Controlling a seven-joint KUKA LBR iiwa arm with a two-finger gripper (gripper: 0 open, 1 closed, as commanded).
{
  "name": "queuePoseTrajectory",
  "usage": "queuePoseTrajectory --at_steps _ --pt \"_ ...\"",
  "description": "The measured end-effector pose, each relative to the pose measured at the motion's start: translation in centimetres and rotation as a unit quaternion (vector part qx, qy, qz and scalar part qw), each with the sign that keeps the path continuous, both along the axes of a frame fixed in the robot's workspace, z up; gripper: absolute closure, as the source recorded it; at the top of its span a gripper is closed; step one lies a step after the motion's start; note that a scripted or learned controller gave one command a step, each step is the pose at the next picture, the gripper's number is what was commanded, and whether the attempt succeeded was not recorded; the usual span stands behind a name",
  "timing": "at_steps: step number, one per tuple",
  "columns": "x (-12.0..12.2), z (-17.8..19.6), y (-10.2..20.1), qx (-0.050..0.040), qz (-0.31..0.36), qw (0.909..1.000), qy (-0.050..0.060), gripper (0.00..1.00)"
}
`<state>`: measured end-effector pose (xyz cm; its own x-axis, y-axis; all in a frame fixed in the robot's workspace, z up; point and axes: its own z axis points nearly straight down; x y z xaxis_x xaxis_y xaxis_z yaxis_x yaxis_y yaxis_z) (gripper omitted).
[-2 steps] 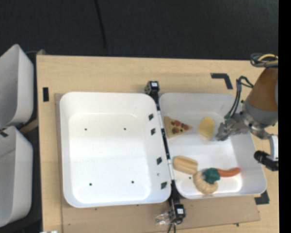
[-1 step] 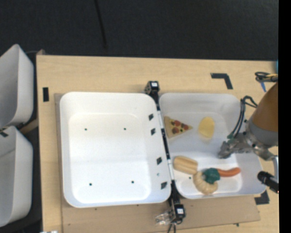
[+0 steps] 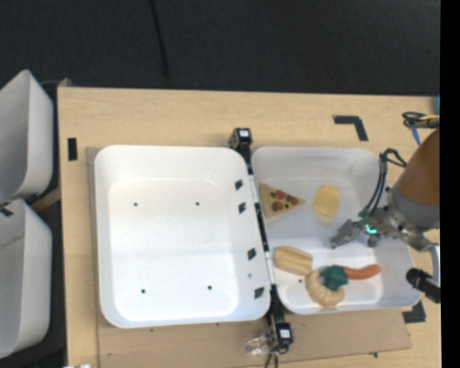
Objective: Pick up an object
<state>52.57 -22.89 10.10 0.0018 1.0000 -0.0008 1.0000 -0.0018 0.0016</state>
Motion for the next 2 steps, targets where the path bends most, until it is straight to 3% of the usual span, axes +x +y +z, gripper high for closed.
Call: queuePoseTrajectory --at_steps 1,2 --pt "2.4 0.6 0.0 -0.0007 0.002 1.0 -0.001 0.0" --pt "-0.5 0.0 0.0 -0.0003 0.0 1.0 0.001 0.0"
